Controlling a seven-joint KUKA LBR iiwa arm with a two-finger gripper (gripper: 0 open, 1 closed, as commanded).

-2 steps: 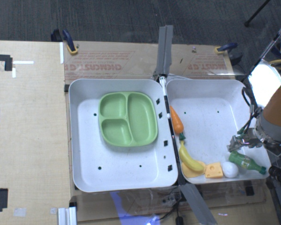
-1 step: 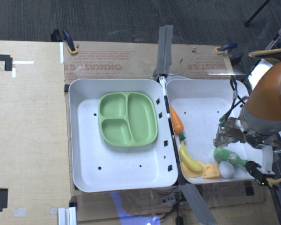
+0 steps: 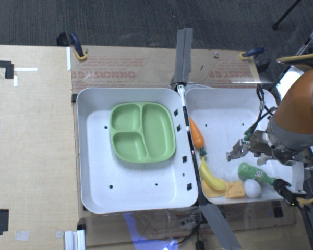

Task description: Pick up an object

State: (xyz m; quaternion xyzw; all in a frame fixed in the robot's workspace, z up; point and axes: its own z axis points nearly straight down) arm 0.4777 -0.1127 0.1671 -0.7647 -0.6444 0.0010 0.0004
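Observation:
In the right bin (image 3: 219,105) lie an orange carrot (image 3: 197,133) against the left wall, a yellow banana (image 3: 211,177) below it, an orange cheese wedge (image 3: 235,190), a white egg (image 3: 252,188) and a green bottle-shaped toy (image 3: 251,171) near the front wall. My gripper (image 3: 240,149) hangs low over the right half of this bin, just above and left of the green toy, roughly 80 px right of the carrot. Nothing shows in its grasp. The arm's orange band (image 3: 301,108) covers the bin's right side.
The left bin (image 3: 94,181) bears a green three-compartment plate (image 3: 143,133) in its upper middle. A grey divider post (image 3: 183,53) stands behind the seam between the bins. Bare white floor lies in the right bin's upper middle.

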